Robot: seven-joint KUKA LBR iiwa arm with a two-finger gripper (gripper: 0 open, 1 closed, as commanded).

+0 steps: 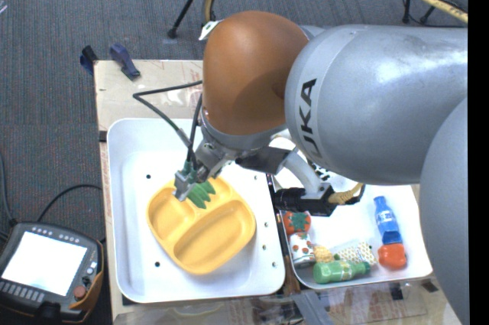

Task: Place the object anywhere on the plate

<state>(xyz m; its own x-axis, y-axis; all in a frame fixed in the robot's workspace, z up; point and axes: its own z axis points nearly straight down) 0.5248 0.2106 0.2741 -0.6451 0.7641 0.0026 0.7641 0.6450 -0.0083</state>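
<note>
Gripper (pixel 186 183) w/ two fingers closed on small green leafy plastic object (pixel 202 194), held over upper-left edge of yellow divided plastic plate (pixel 202 228) in left shallow white bin (pixel 126 163).

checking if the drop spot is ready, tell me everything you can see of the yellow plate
The yellow plate is a rounded, glossy dish that looks like plastic, divided by a raised ridge into compartments. It lies flat, right way up, on the floor of the left white bin, set at a slant to the bin's walls. The gripper is over its upper left rim, with a green object at that same edge; whether that object rests on the plate cannot be told.
</note>
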